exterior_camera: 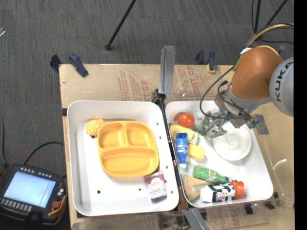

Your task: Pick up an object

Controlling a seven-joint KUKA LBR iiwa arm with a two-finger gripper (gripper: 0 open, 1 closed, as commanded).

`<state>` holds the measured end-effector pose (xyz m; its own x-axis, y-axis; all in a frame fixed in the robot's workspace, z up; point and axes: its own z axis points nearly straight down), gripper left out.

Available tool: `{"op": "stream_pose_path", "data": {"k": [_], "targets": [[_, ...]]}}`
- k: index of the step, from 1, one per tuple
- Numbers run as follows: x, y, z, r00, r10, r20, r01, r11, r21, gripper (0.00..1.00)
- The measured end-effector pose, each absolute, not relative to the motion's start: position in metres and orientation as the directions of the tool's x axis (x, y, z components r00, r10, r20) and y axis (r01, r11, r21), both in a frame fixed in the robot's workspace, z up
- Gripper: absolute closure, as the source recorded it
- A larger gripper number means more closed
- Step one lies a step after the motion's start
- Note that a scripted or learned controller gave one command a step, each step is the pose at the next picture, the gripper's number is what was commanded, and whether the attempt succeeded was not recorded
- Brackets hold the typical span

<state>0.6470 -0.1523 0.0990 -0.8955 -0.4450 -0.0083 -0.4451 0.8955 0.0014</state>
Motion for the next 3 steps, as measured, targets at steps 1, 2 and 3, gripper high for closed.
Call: {"op": "stream_pose_path", "data": {"k": [1, 2, 3], "targets": [[0.647, -0.050, 0.192, -0.782, -0.623, -0.010, -0.623, 0.782, -0.004, 1.00], [0.646, -0.033, 0.237, -0.876, -0.482, -0.007, -0.482, 0.876, -0.001, 1.00], [0.526, -0.015, 0.249, -0.827, -0.562, -0.002, -0.562, 0.827, 0.001, 1.00]]}}
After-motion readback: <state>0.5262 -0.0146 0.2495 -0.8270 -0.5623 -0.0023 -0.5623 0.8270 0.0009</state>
